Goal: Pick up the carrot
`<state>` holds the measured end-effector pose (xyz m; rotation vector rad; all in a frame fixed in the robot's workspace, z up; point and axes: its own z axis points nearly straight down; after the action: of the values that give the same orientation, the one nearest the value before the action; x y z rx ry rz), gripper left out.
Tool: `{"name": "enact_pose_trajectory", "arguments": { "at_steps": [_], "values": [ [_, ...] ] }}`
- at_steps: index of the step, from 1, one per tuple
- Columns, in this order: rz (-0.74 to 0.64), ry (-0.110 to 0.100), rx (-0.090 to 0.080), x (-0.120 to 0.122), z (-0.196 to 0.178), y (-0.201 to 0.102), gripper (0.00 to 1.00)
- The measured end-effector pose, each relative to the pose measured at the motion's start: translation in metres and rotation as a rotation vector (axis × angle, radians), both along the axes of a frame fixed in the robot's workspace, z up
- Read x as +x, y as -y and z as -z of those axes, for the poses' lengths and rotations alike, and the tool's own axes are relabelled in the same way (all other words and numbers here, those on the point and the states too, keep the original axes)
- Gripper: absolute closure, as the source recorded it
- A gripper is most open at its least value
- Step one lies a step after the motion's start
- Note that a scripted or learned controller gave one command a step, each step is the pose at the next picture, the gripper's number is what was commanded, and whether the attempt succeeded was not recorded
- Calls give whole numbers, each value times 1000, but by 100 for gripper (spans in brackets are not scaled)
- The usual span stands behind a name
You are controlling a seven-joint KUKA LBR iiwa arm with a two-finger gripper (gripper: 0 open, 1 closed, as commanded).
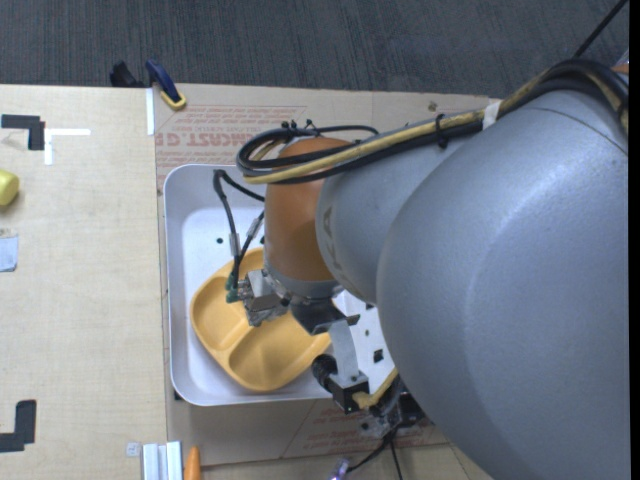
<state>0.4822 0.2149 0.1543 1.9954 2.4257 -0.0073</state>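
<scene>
Grey arm [500, 268] with orange band [295, 218] reaching down into white bin [185, 218], yellow divided dish [245, 343] in bin, small yellow object [6, 188] on worktop [80, 318] at left edge

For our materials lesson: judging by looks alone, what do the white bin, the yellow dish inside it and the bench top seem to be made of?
White bin: probably plastic, smooth and slightly glossy, with rounded moulded corners.
Yellow dish: likely plastic too, matte, even colour, soft moulded curves and a divider ridge.
Bench top: looks like pale wood or laminate board, flat and dull; which one is unclear.
</scene>
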Motion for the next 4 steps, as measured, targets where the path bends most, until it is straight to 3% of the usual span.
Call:
{"name": "enact_pose_trajectory", "arguments": {
  "at_steps": [1,2,3,4],
  "values": [
    [395,3,0,-2,-29,-3,100],
    [-13,3,1,-3,-79,34,100],
    [208,4,0,56,-208,105,100],
    [208,4,0,56,-208,105,0]
  ]
}}
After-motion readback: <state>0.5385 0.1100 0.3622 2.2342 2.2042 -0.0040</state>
